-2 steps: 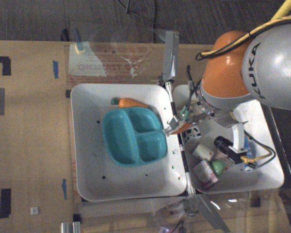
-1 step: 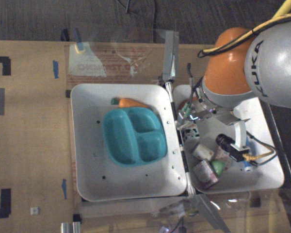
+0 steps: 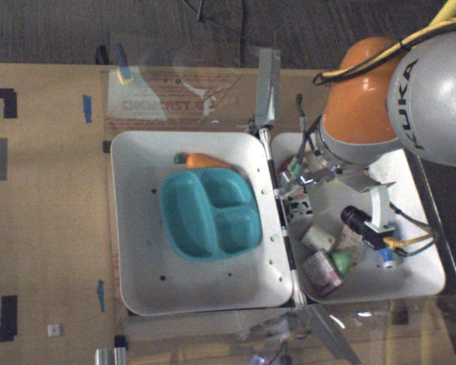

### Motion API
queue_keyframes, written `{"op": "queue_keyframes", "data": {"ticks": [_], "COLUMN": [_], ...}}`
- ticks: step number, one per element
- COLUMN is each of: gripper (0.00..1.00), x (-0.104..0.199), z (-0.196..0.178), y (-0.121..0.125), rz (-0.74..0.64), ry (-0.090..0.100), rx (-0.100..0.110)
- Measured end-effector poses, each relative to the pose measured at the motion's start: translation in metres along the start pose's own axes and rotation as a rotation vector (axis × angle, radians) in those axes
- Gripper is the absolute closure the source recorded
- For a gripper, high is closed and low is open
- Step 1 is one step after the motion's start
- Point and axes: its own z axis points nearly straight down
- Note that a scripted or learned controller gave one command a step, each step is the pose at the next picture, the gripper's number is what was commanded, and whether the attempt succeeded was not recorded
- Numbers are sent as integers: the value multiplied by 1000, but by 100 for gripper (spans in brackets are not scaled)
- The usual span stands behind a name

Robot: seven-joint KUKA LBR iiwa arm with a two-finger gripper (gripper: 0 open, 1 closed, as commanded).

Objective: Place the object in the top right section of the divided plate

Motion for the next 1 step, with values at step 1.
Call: {"op": "queue_keyframes", "data": {"ticks": [1], "gripper": [100], "x": [19], "z": [-1], "y": [13], "rz": [-315], "ry": [0], "rx": [2]}}
